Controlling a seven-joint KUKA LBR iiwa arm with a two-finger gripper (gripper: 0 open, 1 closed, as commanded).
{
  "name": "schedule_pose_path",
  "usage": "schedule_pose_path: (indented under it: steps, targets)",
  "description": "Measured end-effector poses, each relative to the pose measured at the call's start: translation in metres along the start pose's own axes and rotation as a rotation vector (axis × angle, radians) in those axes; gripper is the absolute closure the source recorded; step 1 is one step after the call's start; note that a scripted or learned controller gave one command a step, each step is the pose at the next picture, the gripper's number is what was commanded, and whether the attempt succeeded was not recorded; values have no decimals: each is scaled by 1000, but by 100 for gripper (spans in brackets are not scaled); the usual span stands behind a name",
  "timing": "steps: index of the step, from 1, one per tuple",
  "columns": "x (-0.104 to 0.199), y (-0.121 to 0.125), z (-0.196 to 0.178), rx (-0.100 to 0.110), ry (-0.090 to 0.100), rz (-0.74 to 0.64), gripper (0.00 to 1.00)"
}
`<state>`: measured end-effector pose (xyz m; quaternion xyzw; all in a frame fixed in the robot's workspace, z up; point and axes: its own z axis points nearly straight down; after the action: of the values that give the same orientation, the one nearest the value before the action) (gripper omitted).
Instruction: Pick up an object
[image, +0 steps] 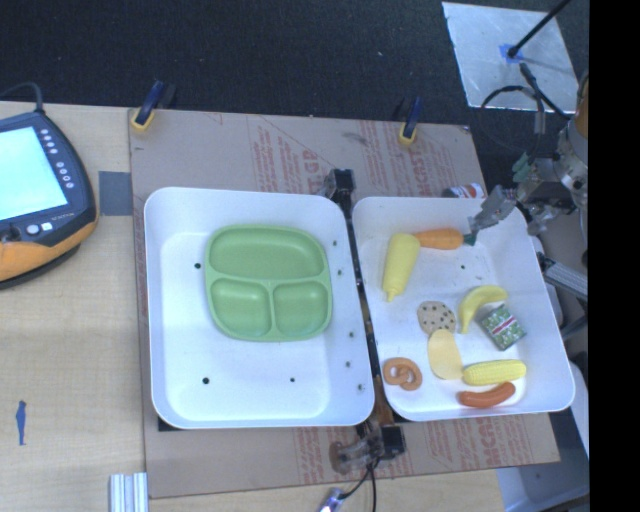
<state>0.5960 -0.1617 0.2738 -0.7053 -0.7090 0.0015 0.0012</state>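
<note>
Overhead, a fixed camera looks down at a slant on a wooden bench (80, 360) bearing two shallow white bins side by side. The left bin (175, 330) holds a light green divided plate (268, 283). The right bin (540, 300) holds a scatter of small toy foods: a yellow bottle (399, 264), an orange carrot (439, 239), a speckled cookie (435, 317), a pretzel (402, 374), a pale yellow slab (445, 354), a banana (481, 302), a green box (501, 326), a corn cob (491, 372) and a red sausage (485, 396).

The gripper (483, 222) reaches in from the right and hangs at the bin's upper right corner, just beside the carrot's right end. Its grey fingers (494, 212) point down and left; nothing shows between them, and how far apart they stand is too small to tell.

The carrot, the nearest piece, lies on its side near the bin's top wall, close to the bottle's tip. It is probably hollow plastic: light, stiff, smooth and somewhat slippery, not fragile. Its tapered, round body may roll or squirt out of a pinch. A grasp across the thick middle, fingers squarely on either long side, looks safest. The top wall close behind may crowd one finger.
</note>
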Motion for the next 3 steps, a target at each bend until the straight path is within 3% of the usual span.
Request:
schedule_pose_path:
  steps: [1,2,3]
  targets:
    - [-51,-28,88,1,-2,0,0]
    - [-40,-53,183,1,0,-1,0]
    - [-42,-53,172,1,-3,-6,100]
